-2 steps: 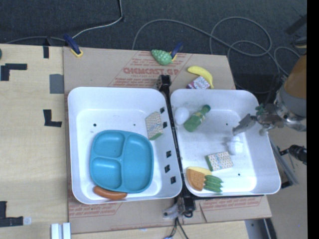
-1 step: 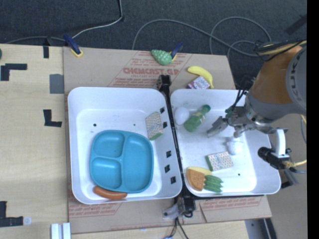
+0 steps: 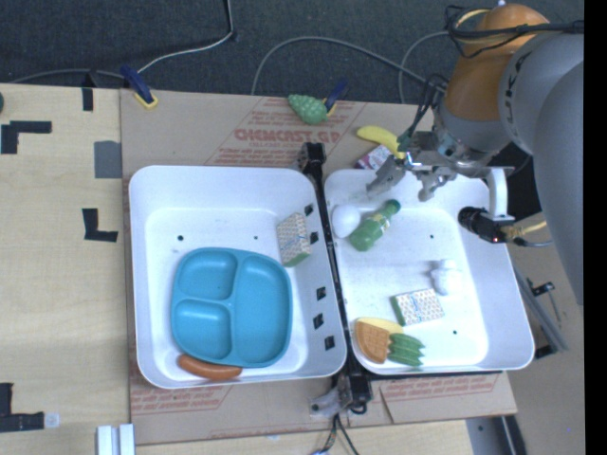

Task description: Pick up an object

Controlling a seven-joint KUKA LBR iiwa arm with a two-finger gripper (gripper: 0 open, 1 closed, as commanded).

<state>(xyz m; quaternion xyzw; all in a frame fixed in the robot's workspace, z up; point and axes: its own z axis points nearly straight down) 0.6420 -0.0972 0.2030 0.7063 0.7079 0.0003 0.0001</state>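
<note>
The left bin holds three things: one blue divided plate in its lower middle, one orange sausage touching the plate's lower edge, and one small patterned box leaning against the right wall.

The right bin holds five things. At its upper left lies one green bottle, its long axis on a diagonal, the cap end pointing to the upper right and the fat base to the lower left; a white rounded object sits just beside its base. At the lower left lies one corn cob with green leaves, long axis roughly level. Just above it is one flat patterned packet, and a small white item lies near the bin's centre.

The claw hangs over the bin's upper edge, fingers spread apart with nothing between them, just above the bottle's cap and close to it.

On the surface beyond the bins lie one green toy and one yellow banana.
</note>
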